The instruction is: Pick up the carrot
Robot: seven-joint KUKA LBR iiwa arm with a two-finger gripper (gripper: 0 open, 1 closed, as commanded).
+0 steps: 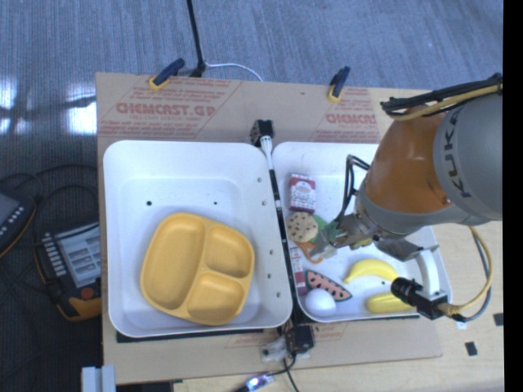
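Grey carpet surrounds the bench point(163, 104), where we see two white bins. Our left bin point(122, 178) holds a yellow divided tray point(198, 268). Our tool point(337, 237) is low in the right bin point(327, 158); we cannot tell its state. We see an orange carrot point(313, 255) touching it, beside a cookie point(301, 226), near a banana point(369, 269) and watermelon slice point(328, 286).
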